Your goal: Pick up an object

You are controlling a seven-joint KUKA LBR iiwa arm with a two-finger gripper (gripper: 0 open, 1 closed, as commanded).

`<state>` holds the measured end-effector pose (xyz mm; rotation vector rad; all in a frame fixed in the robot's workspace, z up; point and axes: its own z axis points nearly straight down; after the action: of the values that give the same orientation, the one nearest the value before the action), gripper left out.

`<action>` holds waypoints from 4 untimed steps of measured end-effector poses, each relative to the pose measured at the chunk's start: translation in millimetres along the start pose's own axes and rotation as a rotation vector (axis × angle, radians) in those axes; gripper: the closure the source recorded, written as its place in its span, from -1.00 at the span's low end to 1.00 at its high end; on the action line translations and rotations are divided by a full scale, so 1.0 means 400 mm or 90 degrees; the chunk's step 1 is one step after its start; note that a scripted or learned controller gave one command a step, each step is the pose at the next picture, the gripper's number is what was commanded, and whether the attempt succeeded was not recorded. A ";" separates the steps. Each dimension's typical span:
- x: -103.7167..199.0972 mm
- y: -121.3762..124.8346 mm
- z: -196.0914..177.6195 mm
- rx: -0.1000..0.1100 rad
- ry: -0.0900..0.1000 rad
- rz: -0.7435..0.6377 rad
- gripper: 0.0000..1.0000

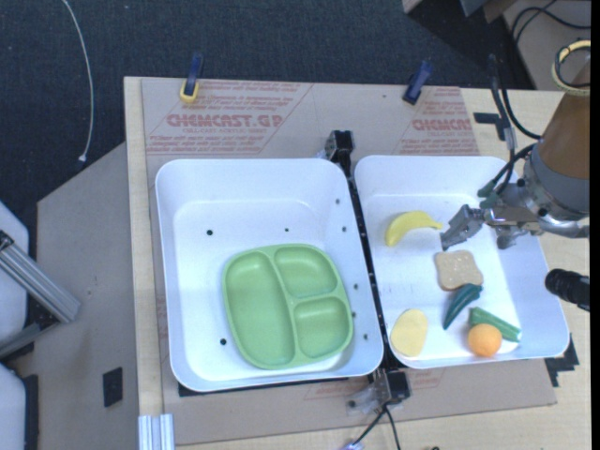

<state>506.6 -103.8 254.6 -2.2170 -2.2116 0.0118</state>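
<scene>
The right bin (pixel 525 181) holds a yellow banana (pixel 411 225), a tan bread slice (pixel 457 270), a dark green pepper (pixel 461 304), an orange fruit (pixel 485 341) with a green piece beside it, and a pale yellow round piece (pixel 409 332). My gripper (pixel 485 231) hangs over the right bin, just above and behind the bread slice and to the right of the banana. Its fingers (pixel 461 226) are spread open and nothing is between them.
The left bin (pixel 187 195) carries a green divided plate (pixel 286 303). A black clamp (pixel 339 144) sits at the back where the two bins meet. The arm's body and cables occupy the right bin's far right side.
</scene>
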 end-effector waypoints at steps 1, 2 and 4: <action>0.001 0.006 -0.015 -0.008 -0.001 -0.002 -1.00; 0.000 0.025 0.135 -0.004 0.000 -0.001 -1.00; -0.008 0.043 0.360 -0.005 0.000 -0.001 -1.00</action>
<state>521.9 -106.9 110.6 -2.2181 -2.2176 0.0039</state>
